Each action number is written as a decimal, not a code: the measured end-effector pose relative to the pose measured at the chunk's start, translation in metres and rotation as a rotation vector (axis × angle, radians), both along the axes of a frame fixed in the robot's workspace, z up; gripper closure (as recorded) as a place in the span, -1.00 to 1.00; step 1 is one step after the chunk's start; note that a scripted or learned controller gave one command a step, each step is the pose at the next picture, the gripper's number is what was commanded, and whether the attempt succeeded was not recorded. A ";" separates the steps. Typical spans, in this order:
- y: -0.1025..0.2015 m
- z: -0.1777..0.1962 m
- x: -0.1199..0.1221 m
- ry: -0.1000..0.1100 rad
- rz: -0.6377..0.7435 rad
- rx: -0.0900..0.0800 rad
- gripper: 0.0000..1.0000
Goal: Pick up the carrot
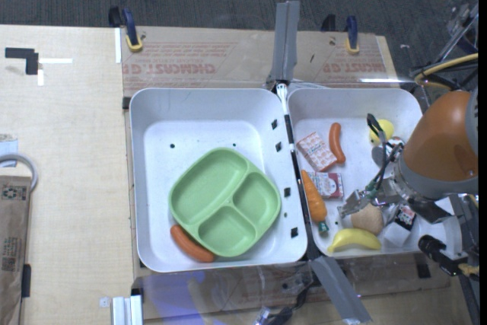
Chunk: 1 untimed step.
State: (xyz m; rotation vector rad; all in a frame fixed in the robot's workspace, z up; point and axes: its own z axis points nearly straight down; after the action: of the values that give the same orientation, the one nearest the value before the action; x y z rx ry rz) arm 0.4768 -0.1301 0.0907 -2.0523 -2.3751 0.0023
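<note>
Left bin (144, 164): green divided plate (225, 202) with a sausage (190, 244) at its lower edge. Right bin (346, 97): the carrot (313, 196) lies untouched along the left wall; the gripper (367, 198) hovers well to its right, over a banana (354, 240), its grasp indeterminate. Pickup not begun. Cardboard lettering illegible.

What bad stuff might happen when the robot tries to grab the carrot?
1. The carrot lies right against the left wall of the right bin, so a finger may hit the wall instead of sliding beside it.
2. The gripper is over by the banana, so it might bump or grab that.
3. The small packet touches the carrot and could get pinched along with it.
</note>
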 end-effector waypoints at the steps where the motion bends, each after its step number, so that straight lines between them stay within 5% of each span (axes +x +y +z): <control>1: -0.009 0.001 0.004 -0.003 0.397 0.001 -1.00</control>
State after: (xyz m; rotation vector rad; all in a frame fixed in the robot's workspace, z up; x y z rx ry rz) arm 0.4807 -0.1389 0.0913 -1.5442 -2.7348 -0.0006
